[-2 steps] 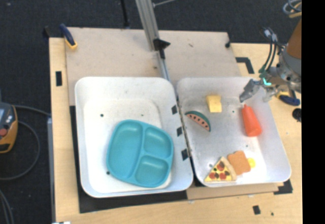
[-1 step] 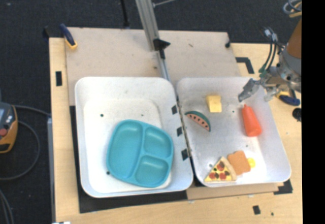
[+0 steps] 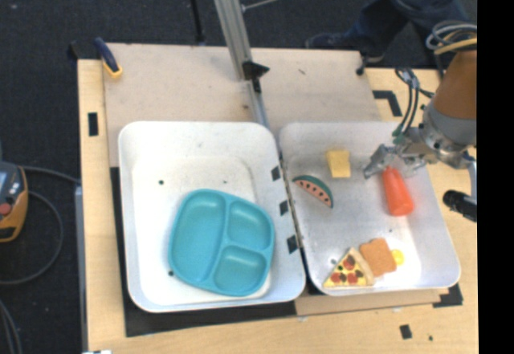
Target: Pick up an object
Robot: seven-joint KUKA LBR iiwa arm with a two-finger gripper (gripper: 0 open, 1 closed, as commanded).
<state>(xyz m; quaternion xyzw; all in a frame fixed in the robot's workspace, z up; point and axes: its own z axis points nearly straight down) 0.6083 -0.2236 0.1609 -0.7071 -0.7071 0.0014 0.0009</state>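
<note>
Orange carrot-like piece (image 3: 397, 192) lying in the right bin (image 3: 426, 272), toward its right side, long axis running up and down, upper end right at the gripper (image 3: 391, 158). Gripper low over that upper end, reaching in from the right on the grey arm (image 3: 448, 132) with its orange band (image 3: 459, 87); jaw state impossible to tell from this angle. Elsewhere in the same bin: yellow block (image 3: 339, 163) to the left, watermelon slice (image 3: 313, 190) near the left wall, pizza slice (image 3: 350, 270) touching a tan bread-like piece (image 3: 379, 256) at the near edge. In the left bin (image 3: 144, 144), a turquoise divided plate (image 3: 222, 242). Behind both bins, a slanted aluminium post (image 3: 231, 19)
</note>
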